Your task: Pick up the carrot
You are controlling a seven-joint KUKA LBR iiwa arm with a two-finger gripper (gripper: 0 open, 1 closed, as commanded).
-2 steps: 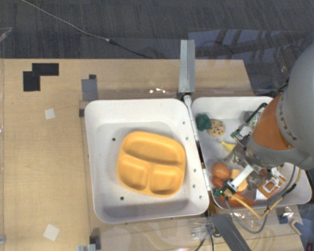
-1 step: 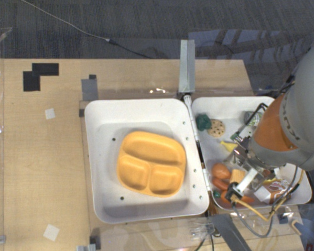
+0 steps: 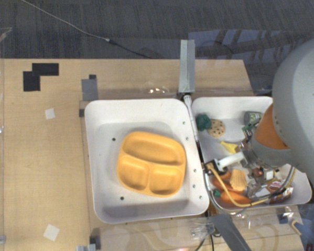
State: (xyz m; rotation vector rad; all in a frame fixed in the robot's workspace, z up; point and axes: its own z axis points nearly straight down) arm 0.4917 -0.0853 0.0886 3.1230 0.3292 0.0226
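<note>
Reaching in from the right, the grey arm (image 3: 303, 104) with its orange band hangs over the right-hand bin (image 3: 227, 104), and its bulk covers much of that bin's far side. Beneath it the wooden worktop (image 3: 38, 170) carries both white bins side by side; the left bin (image 3: 101, 167) holds a yellow divided tray (image 3: 151, 163). The claw (image 3: 252, 171) sits low in the right bin among clutter and cables, and I cannot tell whether it is apart or together.

Just left of the claw, at the bin's near edge, lies the carrot (image 3: 231, 184): an orange, tapered piece, partly crossed by a yellow cable and crowded by neighbours. A cookie (image 3: 216, 127), a green piece (image 3: 202, 121) and a yellow piece (image 3: 229, 146) lie farther back.

The likely trouble is the crowding. The claw could close on the cable or a neighbouring item instead, or the carrot's smooth, rounded taper could let it slip out sideways against the bin wall.
</note>
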